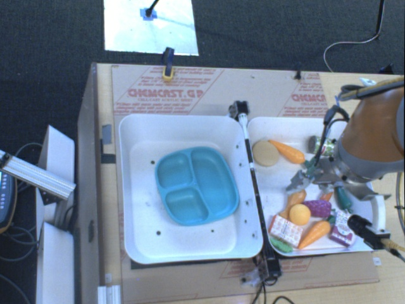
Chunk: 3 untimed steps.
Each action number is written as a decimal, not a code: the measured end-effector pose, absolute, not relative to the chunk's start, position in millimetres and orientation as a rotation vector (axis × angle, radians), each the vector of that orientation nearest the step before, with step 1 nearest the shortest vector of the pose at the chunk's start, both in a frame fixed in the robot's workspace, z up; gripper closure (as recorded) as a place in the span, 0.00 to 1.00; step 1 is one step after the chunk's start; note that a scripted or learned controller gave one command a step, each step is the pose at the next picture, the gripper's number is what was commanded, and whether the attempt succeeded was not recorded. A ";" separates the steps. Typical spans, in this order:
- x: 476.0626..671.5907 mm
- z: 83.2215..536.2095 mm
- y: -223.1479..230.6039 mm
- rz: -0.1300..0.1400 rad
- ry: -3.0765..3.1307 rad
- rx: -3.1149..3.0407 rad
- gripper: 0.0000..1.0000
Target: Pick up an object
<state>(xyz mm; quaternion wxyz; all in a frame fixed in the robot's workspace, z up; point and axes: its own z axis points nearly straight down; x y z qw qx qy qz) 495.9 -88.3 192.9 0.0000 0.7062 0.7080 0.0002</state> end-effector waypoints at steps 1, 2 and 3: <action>525.5 121.7 -112.9 -0.002 2.223 2.221 0.00; 529.4 84.0 -109.1 0.001 2.222 2.220 0.00; 530.1 94.3 -109.0 0.003 2.223 2.219 1.00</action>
